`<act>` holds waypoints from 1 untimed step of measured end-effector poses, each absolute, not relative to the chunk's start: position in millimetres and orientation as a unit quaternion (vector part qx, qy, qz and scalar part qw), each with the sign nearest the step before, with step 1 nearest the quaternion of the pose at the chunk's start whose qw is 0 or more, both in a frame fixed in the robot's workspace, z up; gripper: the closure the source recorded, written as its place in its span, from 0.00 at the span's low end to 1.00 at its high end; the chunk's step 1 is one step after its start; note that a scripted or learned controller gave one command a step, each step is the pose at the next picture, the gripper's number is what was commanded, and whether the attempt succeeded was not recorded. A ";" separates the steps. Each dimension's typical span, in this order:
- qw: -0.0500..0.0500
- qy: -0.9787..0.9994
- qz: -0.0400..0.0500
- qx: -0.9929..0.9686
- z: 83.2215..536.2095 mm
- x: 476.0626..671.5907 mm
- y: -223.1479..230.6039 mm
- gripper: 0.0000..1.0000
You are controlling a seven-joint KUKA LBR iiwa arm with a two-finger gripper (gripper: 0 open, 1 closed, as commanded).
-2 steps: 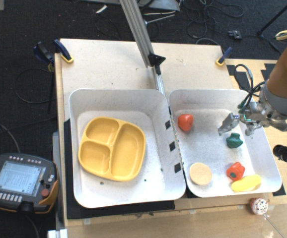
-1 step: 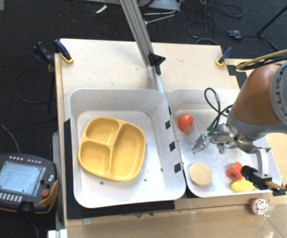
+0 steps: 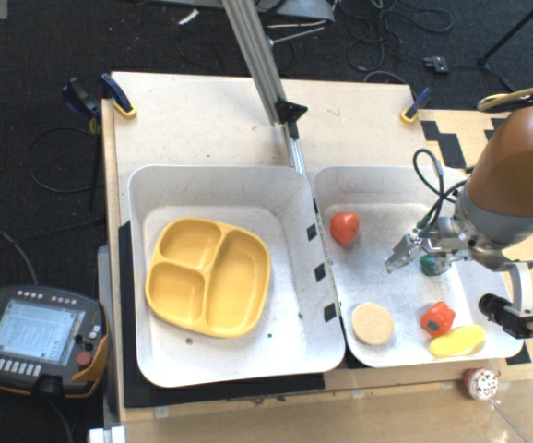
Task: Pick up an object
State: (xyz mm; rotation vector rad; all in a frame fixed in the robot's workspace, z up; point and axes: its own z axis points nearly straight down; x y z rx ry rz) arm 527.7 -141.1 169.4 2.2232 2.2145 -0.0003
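Observation:
The right bin holds a red-orange fruit-like object at its upper left, a tan round disc at the front, a red pepper-like object and a yellow banana-like object at the front right. My gripper hangs low over the bin's right middle, with its metal fingers pointing left. A small teal object lies right beside the wrist, partly hidden by it. Nothing shows between the fingers.
A yellow divided plate fills the left bin. A slanted metal pole rises between the bins at the back. A teach pendant lies off the bench at left. A small round object lies outside the right bin's front corner.

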 end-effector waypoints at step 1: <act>0.002 0.705 -0.001 0.709 183.0 523.6 -195.9 0.00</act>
